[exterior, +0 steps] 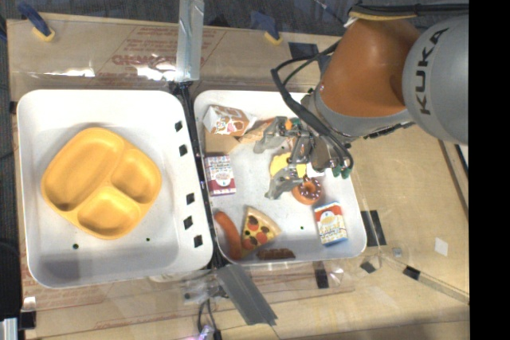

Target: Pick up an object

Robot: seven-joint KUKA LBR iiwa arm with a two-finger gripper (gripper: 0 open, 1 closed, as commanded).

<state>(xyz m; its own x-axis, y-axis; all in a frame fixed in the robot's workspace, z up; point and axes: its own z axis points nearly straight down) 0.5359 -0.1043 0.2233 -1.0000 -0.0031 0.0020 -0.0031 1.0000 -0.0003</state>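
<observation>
My gripper (276, 162) hangs low over the middle of the right bin (351, 207), below the orange wrist band. Its two grey fingers (268, 137) stand apart, one toward the bin's back and one toward its front, so it is open. A small yellow piece (279, 164) lies between them; whether they touch it I cannot tell. A chocolate doughnut (307, 191) lies just right of the front finger. A brown bread-like piece (253, 131) lies beside the back finger.
Also in the right bin: a small carton (225, 122) at the back left, a maroon box (220, 173), a pizza slice (258, 228), a sausage (225, 235), a dark bar (276, 254) and a milk carton (331, 223). A yellow divided tray (102, 181) lies in the left bin (32, 251).
</observation>
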